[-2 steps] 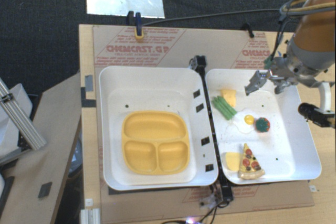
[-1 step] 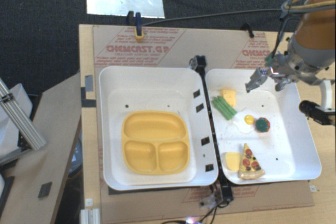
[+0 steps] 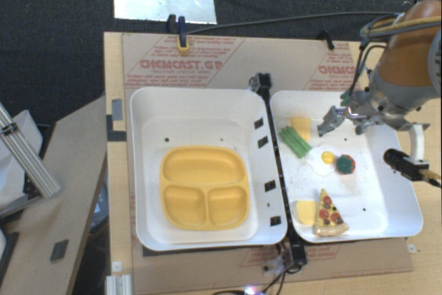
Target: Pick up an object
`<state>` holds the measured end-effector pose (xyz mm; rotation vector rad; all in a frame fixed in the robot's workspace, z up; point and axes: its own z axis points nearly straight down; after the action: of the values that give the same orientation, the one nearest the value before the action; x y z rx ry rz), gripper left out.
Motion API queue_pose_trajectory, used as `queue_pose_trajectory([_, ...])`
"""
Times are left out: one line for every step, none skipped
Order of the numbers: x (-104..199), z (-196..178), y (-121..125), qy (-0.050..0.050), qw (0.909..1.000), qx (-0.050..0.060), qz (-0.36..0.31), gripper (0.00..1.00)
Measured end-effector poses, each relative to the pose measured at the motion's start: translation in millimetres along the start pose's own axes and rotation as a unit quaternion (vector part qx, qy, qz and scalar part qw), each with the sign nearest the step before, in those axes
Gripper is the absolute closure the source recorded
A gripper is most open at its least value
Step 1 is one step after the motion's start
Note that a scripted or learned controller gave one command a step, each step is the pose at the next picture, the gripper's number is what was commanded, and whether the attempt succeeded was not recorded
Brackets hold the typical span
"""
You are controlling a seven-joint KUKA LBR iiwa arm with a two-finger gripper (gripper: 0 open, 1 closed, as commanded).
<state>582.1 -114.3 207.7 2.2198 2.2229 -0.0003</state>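
Over the right bin (image 3: 407, 217), the gripper (image 3: 331, 121) hovers above toy food; whether its fingers are open or closed is unclear.

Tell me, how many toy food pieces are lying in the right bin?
6, maybe more behind the arm: a yellow block and green stalks upper left, a fried egg and strawberry mid-bin, a pale yellow piece and pizza slice at the front.
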Motion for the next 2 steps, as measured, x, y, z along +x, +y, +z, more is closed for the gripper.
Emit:
queue_pose_trajectory([1.5,55.2,10.0,0.000,1.0000,0.000,0.000,0.00])
queue_pose_trajectory([1.6,113.7,3.4,0.000,1.0000,0.000,0.000,0.00])
